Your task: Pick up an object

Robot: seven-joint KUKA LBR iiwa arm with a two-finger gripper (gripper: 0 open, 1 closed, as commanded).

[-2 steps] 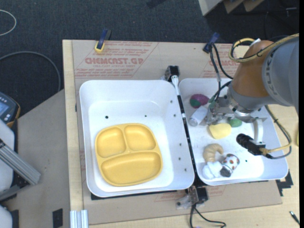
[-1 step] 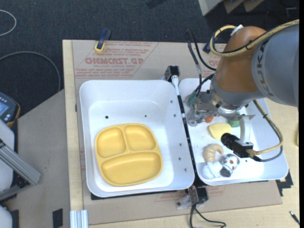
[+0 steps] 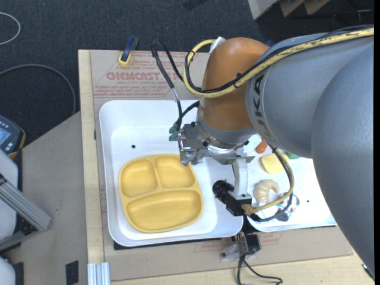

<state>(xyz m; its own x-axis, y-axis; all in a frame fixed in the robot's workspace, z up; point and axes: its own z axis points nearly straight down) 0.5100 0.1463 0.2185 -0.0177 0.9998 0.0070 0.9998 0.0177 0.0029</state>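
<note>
A cardboard-covered bench stood on dark carpet, with a blue-and-yellow clip at the bench edge well beyond the yellow divided plate. That plate lay flat in the left bin, filling its near half. To the right of the plate, in the right bin, lay a cream curved piece, a pale yellow piece just behind it, and a small orange bit farther back. The grey arm covered most of that bin. The gripper hung at the plate's far right corner, beneath the orange wrist; whether it was open or closed could not be told, and nothing could be seen in its grasp.
</note>
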